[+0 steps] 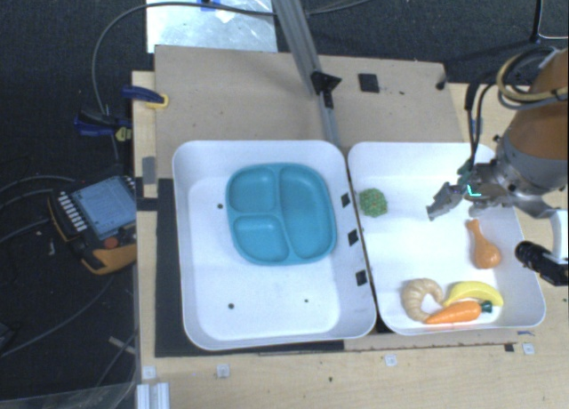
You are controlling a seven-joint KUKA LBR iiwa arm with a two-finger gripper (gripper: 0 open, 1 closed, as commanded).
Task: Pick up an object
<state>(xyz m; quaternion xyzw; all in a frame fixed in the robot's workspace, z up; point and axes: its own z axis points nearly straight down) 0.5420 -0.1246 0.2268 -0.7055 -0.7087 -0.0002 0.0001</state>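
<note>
- A tan bench top [267, 96] sits on dark carpet, with cables trailing round it and a slanted metal pole [298, 29] crossing its upper part.
- Off the bench's left edge lies a handheld control pendant [96, 220], orange and grey with a bluish screen.
- The left bin [200, 309] holds a blue divided plate [281, 213] with three compartments, lying flat in the bin's upper middle.
- In the right bin [400, 167] a small green broccoli-like piece [372, 203] sits near the left wall, just beside the divide between the bins.
- Along the right bin's near edge lie three toy foods, close together: a tan croissant [420, 296], an orange carrot [455, 313] and a yellow banana [475, 292], the carrot touching both.
- An orange chicken-drumstick shape [483, 245] lies toward the right side of the bin, above the banana.
- The gripper [447, 197] hangs over the right bin's middle, between the green piece and the drumstick, with nothing seen between its fingers; whether the jaws are apart or together cannot be told.
</note>
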